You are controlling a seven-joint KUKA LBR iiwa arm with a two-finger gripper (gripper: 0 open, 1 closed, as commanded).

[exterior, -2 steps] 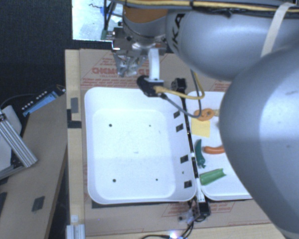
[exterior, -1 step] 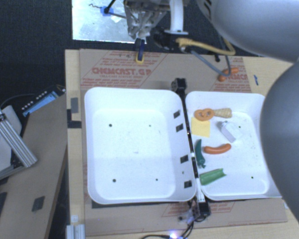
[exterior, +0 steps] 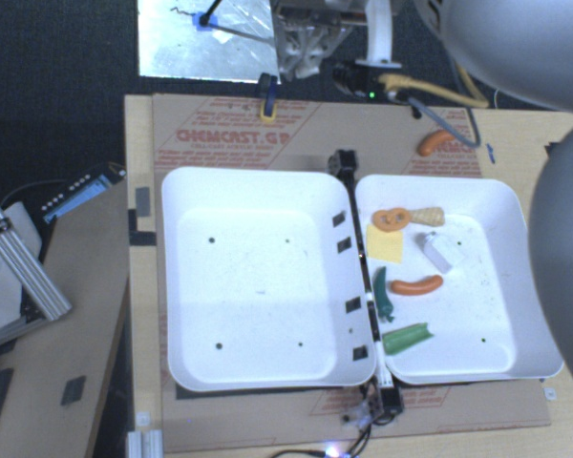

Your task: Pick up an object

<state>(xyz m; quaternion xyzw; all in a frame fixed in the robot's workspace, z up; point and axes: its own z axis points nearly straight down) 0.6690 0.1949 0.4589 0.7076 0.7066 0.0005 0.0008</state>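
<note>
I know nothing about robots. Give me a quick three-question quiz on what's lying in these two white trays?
1. True or false: the yellow square lies in the left bin.
2. Which item lies nearest the right bin's front edge?
A. the red sausage
B. the light green pod
C. the white block
3. Fill in: an orange piece lies outside both bins on the ____ board.

Key
1. False: it lies in the right bin, by the divider.
2. B
3. cardboard
</note>
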